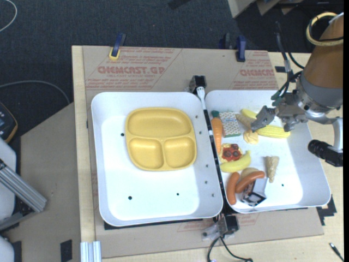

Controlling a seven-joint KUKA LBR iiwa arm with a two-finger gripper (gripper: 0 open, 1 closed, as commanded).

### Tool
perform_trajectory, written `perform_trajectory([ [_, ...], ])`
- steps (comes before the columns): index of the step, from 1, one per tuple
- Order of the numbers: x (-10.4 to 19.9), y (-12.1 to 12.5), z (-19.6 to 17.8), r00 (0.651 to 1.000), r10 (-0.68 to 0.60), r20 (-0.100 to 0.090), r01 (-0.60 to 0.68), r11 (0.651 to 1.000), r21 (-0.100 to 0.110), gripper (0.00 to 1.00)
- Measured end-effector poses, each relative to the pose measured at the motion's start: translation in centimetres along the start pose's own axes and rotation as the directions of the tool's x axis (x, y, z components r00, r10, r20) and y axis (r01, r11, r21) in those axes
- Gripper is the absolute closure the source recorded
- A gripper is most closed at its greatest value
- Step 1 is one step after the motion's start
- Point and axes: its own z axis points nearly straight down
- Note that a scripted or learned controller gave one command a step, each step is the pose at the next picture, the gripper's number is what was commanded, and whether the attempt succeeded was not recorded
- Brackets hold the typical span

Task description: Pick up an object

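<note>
A yellow corn cob [272, 131] lies in the far part of the right bin [305, 195], and it seems the likely target, since the claw [278, 119] hangs right over it. Its fingers stand apart with nothing between them. Beside it, toy food crowds the bin's left side; the yellow tray [161, 138] sits in the left bin [109, 146].

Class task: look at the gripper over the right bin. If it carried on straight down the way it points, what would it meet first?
Probably the corn cob: the gripper hangs almost directly over it in the right bin. Depth is unclear from this slanted view, so the small yellow piece beside it is possible instead.
</note>
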Motion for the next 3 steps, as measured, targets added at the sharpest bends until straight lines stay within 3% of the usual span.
perform_trajectory([
  [1, 0.0, 0.2, -0.6, 1.000, -0.002, 0.002, 0.002, 1.000, -0.012, 0.00],
  [3, -0.9, 0.3, 9.2, 1.000, -0.001, 0.000, 0.001, 1.000, -0.007, 0.00],
])
